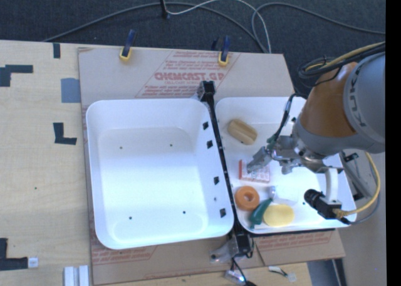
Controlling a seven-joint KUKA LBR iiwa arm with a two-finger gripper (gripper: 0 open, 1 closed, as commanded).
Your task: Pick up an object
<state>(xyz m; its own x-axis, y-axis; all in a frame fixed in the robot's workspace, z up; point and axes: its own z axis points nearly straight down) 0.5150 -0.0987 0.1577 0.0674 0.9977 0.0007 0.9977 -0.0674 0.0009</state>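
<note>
While the gripper (258,162) hangs over the red-and-white card (254,171) lying flat near the middle of the right bin (250,104), its metal fingers (255,165) stand a little apart with nothing between them. A flat card gives little to pinch, so you'd do well to come down squarely on one edge. Easier targets lie close: a tan block (242,131) toward the bin's far left corner, and along the near edge an orange ring (247,197), a green piece (259,213) and a yellow lump (279,215). The left bin (94,153) sits beside it. You cannot see the bin's right side under the arm (341,109), and whether the fingertips touch the card is hard to judge
</note>
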